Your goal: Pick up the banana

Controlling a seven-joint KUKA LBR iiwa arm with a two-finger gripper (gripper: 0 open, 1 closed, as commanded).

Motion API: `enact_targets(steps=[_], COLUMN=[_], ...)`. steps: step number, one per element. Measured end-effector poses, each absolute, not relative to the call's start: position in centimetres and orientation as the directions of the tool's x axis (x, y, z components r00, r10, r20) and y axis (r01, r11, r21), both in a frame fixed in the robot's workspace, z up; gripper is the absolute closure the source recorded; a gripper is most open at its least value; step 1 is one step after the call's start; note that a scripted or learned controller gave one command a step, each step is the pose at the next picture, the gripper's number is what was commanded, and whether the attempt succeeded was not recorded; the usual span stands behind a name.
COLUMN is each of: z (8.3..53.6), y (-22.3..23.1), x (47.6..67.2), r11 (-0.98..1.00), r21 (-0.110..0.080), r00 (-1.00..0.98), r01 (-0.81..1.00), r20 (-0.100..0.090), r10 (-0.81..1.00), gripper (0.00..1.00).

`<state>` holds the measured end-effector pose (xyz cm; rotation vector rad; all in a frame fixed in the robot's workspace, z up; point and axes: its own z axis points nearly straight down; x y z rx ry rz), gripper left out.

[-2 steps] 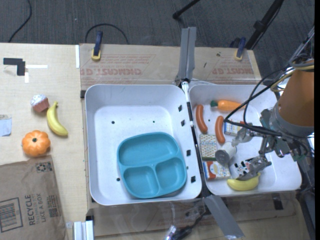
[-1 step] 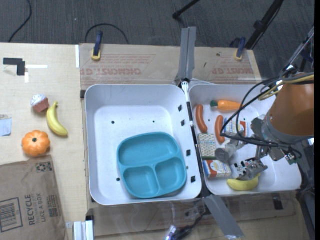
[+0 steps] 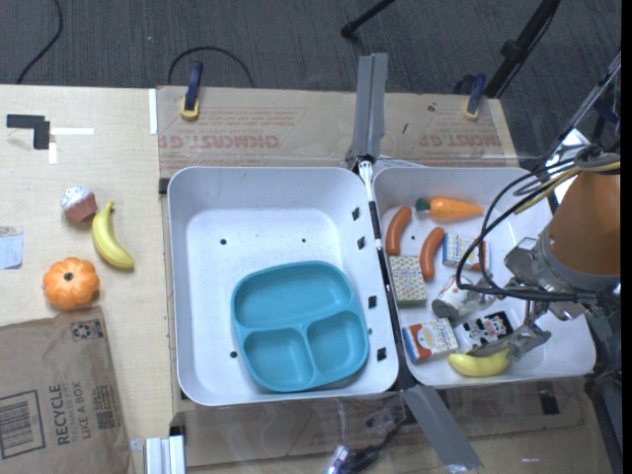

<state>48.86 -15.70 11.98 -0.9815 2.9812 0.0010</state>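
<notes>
Near the front wall of the right bin [image 3: 578,368], the banana [image 3: 481,363] lies flat, its long axis running roughly left to right along that wall. Just above its right end sits the gripper [image 3: 521,344], one tip touching it; whether the gripper is open or closed, I cannot tell.

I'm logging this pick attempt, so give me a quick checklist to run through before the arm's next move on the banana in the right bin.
1. Target banana lies in the right bin, near its front edge: ok.
2. Gripper sits right at the banana's right end: ok.
3. Banana between the fingers: cannot tell.
4. Milk carton crowds the banana's left side: not ok.
5. A second banana lies on the bench outside the bins, far from the gripper: ok.
6. Blue tray sits in the left bin, away from the pick: ok.
</notes>
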Motion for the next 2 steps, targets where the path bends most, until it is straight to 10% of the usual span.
enact_targets(steps=[1,2], z=[12.91,12.91], y=[-15.56,-15.57], x=[49.0,49.0], r11=[0.806,0.806], r21=[0.0,0.0], r00=[-0.806,-0.806], r01=[-0.592,-0.592], r20=[-0.007,-0.007], r10=[-0.592,-0.592], gripper=[1.0,0.0])
